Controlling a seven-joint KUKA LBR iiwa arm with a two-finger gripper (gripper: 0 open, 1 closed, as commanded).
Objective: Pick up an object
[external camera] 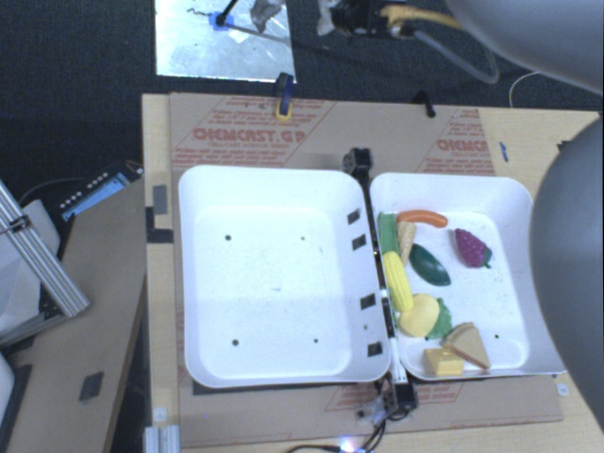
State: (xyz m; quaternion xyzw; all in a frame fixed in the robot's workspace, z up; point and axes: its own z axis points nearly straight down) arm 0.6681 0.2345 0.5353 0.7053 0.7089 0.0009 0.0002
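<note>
Two white bins sit side by side; toys crowd the right bin (510,196), awaiting picking. Whether my hand is clenched, I cannot tell.

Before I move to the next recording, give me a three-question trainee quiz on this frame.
1. True or false: the toy food lies in the right bin.
2. Which item lies nearest the divider between the bins? A) purple grapes B) yellow corn C) bread slice
3. Fill in: the orange sausage lies at the bin's ____ end, away from the camera.

Key: 1 true; 2 B; 3 far.
</note>
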